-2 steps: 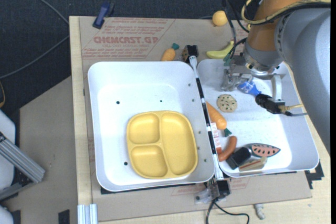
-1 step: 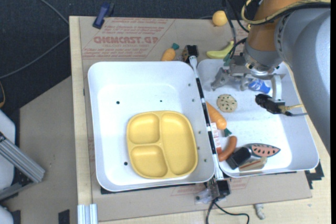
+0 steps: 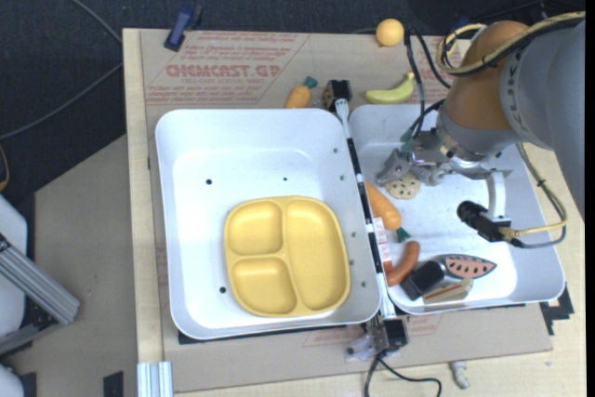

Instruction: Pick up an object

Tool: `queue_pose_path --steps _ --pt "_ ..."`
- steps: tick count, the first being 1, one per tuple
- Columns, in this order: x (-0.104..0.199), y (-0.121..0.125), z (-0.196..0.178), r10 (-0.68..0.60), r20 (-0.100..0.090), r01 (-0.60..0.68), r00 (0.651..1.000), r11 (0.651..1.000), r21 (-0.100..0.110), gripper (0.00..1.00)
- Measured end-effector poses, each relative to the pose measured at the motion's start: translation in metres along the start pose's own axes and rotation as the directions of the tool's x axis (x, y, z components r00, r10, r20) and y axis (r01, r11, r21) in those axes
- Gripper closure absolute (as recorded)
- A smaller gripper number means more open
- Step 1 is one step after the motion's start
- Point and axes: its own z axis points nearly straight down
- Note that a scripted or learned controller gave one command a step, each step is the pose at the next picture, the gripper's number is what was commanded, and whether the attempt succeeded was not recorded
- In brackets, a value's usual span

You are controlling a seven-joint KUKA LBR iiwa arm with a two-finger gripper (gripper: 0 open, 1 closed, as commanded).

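Right now the hand (image 3: 402, 165) is hanging low in the right bin (image 3: 521, 284), and the cookie (image 3: 403, 189) is lying just under it, almost touching. The carrot (image 3: 383, 205) is sitting a little past the cookie, its long side slanting away. The arm is hiding the hand's tips, so I cannot tell how the hand is set.

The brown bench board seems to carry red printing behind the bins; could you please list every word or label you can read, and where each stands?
"CHEMCAST GP": large red letters on the brown cardboard-coloured bench board, behind the left white bin.
Smaller red lines above and below it: too blurred to read.
Faint red print on the board's front edge: unreadable.
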Motion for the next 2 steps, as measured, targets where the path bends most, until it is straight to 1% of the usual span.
queue_pose_path --steps 1,2 --pt "0.0001 0.0023 -0.0131 0.0 0.001 0.0 1.0 1.0 -0.007 1.0" --pt "0.0002 0.0021 -0.0128 0.0 0.001 0.0 1.0 1.0 -0.006 0.0"
